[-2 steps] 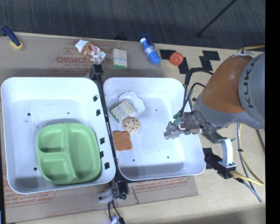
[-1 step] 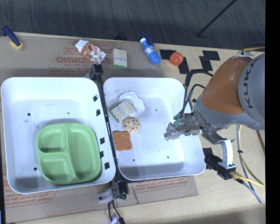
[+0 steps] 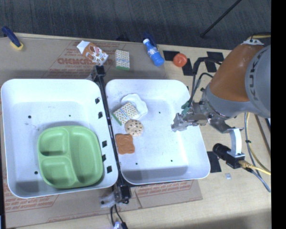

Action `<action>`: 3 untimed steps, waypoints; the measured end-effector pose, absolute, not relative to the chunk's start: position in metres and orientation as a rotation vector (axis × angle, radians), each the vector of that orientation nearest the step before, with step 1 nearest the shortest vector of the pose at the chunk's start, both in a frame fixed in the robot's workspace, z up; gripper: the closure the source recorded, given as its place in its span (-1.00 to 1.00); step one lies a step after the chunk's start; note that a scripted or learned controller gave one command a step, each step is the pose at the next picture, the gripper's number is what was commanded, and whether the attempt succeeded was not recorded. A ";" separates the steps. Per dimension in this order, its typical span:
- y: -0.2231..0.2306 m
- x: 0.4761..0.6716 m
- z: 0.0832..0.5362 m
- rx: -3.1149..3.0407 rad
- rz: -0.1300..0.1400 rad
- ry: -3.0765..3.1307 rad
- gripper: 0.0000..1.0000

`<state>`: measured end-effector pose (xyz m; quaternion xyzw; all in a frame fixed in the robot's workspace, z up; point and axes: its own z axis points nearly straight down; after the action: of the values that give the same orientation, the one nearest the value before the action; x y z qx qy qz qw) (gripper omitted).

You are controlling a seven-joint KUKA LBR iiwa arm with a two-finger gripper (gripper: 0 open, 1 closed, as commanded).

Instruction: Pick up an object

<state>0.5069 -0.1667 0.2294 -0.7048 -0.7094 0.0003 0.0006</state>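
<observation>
Arm: I reach in from the right, my orange band (image 3: 233,75) above the right bin's (image 3: 157,173) right wall.
Gripper: my gripper (image 3: 177,124) hangs over the right side of the right bin, apart from the objects.
Objects: a checkered packet (image 3: 125,112) on a white item (image 3: 136,103), a round cookie (image 3: 134,127) and an orange-brown piece (image 3: 125,144) cluster at that bin's left side.
Left bin: the left bin (image 3: 19,99) holds a green divided tray (image 3: 69,155).
Hard to make out: my fingers blur into the wrist hardware, so I cannot tell how they are set.
</observation>
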 end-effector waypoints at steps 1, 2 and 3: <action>-0.111 0.477 0.267 -2.214 -0.001 -2.227 1.00; -0.158 0.476 0.218 -2.214 0.004 -2.226 1.00; -0.144 0.477 0.215 -2.211 0.002 -2.228 1.00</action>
<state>0.4768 -0.1435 0.2154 -0.7044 -0.7098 0.0007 0.0012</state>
